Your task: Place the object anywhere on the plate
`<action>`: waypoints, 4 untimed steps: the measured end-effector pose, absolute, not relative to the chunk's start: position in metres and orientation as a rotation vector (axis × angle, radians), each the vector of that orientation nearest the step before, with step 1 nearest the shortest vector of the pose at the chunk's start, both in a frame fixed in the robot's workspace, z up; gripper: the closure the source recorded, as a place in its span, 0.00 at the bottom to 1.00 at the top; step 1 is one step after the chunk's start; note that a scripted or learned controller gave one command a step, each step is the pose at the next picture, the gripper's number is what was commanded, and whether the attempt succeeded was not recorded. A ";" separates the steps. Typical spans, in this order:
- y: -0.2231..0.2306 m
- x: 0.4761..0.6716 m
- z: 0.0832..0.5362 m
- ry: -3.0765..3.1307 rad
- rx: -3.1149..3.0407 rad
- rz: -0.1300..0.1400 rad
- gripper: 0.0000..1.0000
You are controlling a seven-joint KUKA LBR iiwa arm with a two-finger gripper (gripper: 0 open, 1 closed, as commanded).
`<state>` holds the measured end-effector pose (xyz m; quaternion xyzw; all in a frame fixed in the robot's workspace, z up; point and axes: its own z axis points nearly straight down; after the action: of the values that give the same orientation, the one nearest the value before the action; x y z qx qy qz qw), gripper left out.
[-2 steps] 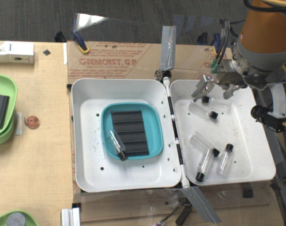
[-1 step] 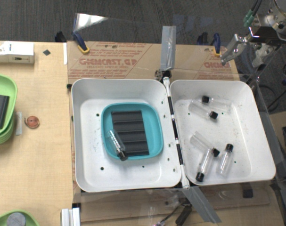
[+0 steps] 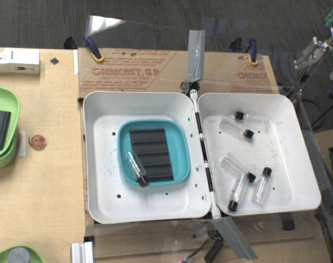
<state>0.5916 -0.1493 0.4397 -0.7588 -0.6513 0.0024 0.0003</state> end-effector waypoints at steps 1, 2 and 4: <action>-0.214 0.599 0.439 -1.843 -2.542 0.008 0.00; -0.208 0.645 0.440 -1.686 -2.650 0.006 0.00; -0.213 0.660 0.439 -1.379 -2.821 0.007 0.00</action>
<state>0.6599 -0.2133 0.4393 -0.8983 -0.4393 0.0022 0.0009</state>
